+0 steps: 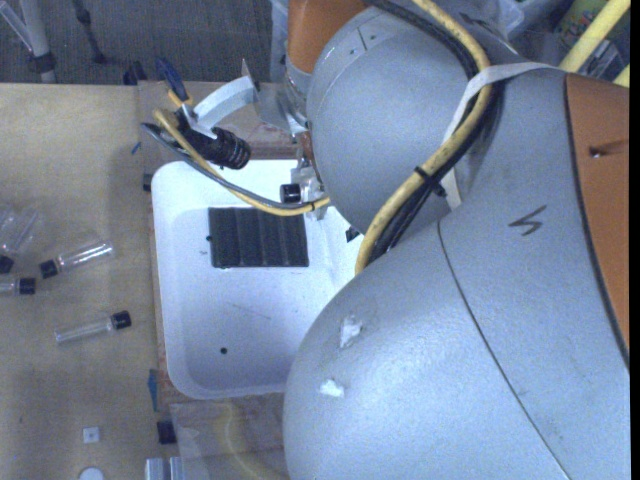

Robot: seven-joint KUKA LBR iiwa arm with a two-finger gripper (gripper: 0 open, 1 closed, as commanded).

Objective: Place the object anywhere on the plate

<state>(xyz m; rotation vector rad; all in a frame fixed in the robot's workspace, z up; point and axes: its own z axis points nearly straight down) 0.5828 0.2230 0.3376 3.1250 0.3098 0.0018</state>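
The arm (470, 298) looms closest, covering the frame from 1 to 5 o'clock. Beyond it, a bin (185, 298) holds a black plate (258, 238). Vials (85, 293) lie on the table (70, 148) at 9 o'clock.

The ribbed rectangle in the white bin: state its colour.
Black, with lengthwise ridges. The rectangle lies flat on the bin floor, clearest in the camera view.

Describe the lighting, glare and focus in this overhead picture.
Camera view: bluish cast over the shallow white bin, whose floor looks washed out; the large grey arm looms close to the lens and hides much of the scene; the small clear vials with black caps on the wooden bench look soft.
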